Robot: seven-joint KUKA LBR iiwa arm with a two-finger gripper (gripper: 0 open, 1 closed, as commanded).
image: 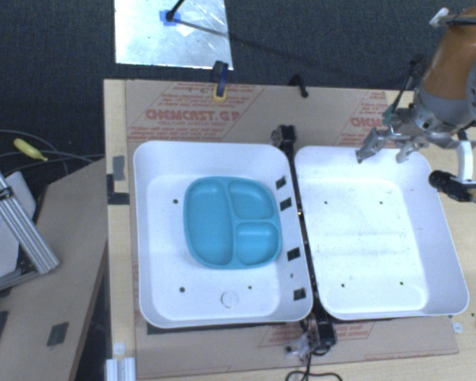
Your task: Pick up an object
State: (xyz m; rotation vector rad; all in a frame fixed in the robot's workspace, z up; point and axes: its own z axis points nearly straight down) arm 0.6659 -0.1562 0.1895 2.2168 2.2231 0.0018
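— Where's the blue divided plate [230,222]?
— Flat in the middle of the left bin [155,165].
— And the gripper [385,151]?
— Over the far edge of the right bin [444,244], fingers spread apart, nothing between them, well right of the plate.

My claw [387,152] hangs open and holding nothing over the far edge of the right bin [428,292]; a blue divided plate [232,221] lies mid left bin [155,213].
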